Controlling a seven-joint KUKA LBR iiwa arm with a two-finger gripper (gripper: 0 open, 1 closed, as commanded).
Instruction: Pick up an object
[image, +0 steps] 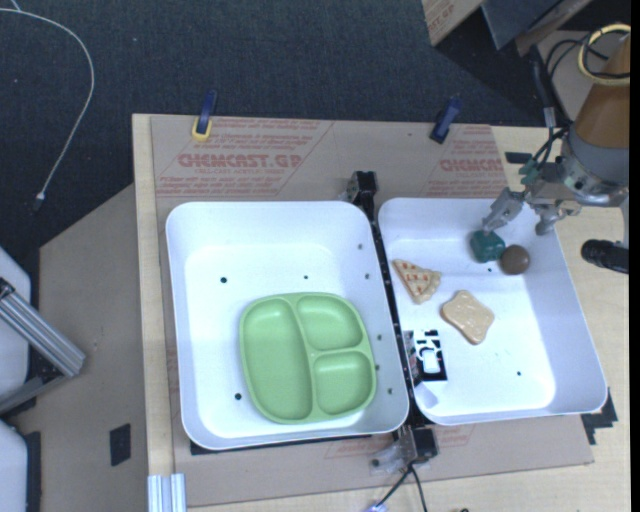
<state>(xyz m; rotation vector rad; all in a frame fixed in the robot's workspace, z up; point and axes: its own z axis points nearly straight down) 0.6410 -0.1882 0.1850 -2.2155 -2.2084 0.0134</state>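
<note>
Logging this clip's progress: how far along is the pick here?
Done: the gripper is over the far end of the right bin, fingers spread, above the teal object and brown ball. In hand: nothing sits between the fingers. Left: closing on an object and lifting. The waffle piece and bread slice lie on the bin floor.

Two shallow white plastic bins (200, 300) look smooth and faintly glossy — as does the green divided plastic plate (306, 356). The printed brown cardboard sheet (300, 150) beneath looks matt — papery.
</note>
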